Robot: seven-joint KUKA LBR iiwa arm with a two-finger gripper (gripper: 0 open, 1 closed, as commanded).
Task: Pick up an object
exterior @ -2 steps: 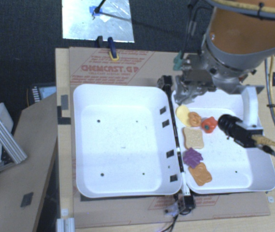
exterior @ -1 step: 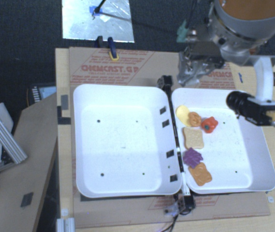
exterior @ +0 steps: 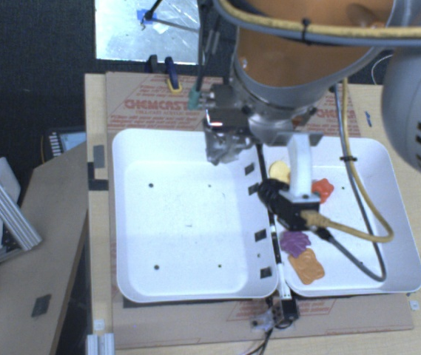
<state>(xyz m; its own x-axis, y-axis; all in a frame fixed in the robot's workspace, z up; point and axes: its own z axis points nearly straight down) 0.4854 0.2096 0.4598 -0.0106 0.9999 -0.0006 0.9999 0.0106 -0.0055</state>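
My pincer (exterior: pixel 222 151), a grey metal head below the orange band of my wrist, hangs over the far right corner of the left shallow white plastic bin (exterior: pixel 180 220), close to the wall where the two bins meet. From this slant I cannot tell whether it is apart or together, and I cannot tell whether anything is in it.

The things I could pick up all lie in the right shallow white plastic bin (exterior: pixel 391 220), along its left half. Nearest to my pincer is a small rounded yellow piece (exterior: pixel 279 171), toward the far left corner of that bin. Just to its right and a little nearer the camera sits a small red-orange lumpy piece (exterior: pixel 322 189). Further toward the near edge, close to the bin's left wall, lies a flat purple soft-looking piece (exterior: pixel 295 242), and just beside it on the near side lies an orange flat lumpy piece (exterior: pixel 308 267).

Both bins rest on a brown cardboard sheet with red lettering (exterior: pixel 155 100). Beyond it stands a shiny silver metal panel (exterior: pixel 147 17), well apart from the bins.
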